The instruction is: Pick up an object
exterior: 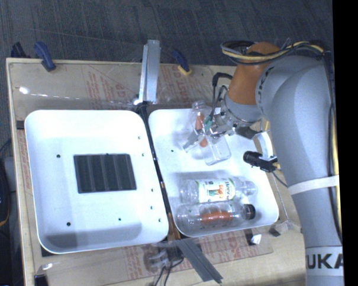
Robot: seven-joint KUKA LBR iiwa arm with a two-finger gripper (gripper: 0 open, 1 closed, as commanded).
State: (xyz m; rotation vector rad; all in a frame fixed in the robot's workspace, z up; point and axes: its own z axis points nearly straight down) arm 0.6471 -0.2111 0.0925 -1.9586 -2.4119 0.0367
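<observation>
Overhead, the grey arm with its orange band (296,116) reaches in from the right over the bench (83,262). Left white bin (44,175) carries a dark ribbed rectangular panel (104,172). Right white bin (167,146) holds two clear plastic bottles near its front edge — a white-labelled one (215,191) and a black-capped one (213,215) — plus a clear plastic cup-like piece (216,149) just beside the tool (212,125).

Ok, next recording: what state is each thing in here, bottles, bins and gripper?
Labelled bottle: lying on its side in the right bin.
Dark-capped bottle: lying on its side, beside the labelled one.
Clear cup: under the gripper, grip unclear.
Gripper: low over the right bin.
Left bin: holds a dark grate.
</observation>
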